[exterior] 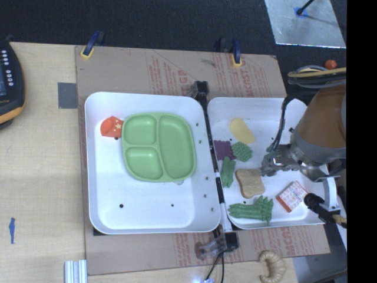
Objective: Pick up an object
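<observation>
The toast slice (251,183) lay in the right bin (259,108) just left of the tool (272,165), whose grip state I cannot tell, with green beans (252,210) below, a red packet (291,196) nearby and a green plate (159,146) in the left bin (147,217).

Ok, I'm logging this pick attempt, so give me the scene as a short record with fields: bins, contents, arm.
left bin: holds a green divided plate and a small red item beside the plate's left edge
right bin: holds a yellow piece, purple piece, bread slice, green leafy piece, red-and-white packet
arm: over the right bin's right side
gripper: low, right of the bread slice, nothing visibly held
bench surface: cardboard sheet under both bins
</observation>
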Motion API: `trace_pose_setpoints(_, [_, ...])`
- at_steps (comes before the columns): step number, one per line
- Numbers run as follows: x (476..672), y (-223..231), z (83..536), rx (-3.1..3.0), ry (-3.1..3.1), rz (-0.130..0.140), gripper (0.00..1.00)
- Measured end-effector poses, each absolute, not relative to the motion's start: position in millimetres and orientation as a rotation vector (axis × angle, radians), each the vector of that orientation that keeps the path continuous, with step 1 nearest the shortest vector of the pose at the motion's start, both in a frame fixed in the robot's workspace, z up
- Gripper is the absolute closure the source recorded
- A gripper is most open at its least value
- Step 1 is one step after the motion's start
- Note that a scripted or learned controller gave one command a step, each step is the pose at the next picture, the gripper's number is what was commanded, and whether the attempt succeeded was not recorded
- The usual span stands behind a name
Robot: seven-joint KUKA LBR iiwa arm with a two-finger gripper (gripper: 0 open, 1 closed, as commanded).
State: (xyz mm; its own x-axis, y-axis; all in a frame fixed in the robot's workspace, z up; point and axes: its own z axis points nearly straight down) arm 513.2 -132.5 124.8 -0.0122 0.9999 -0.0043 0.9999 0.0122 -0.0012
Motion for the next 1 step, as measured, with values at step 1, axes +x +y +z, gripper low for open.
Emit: trace_pose_setpoints(1, [513.3,-133.4,134.9,2.204,2.234,-0.008,1.00])
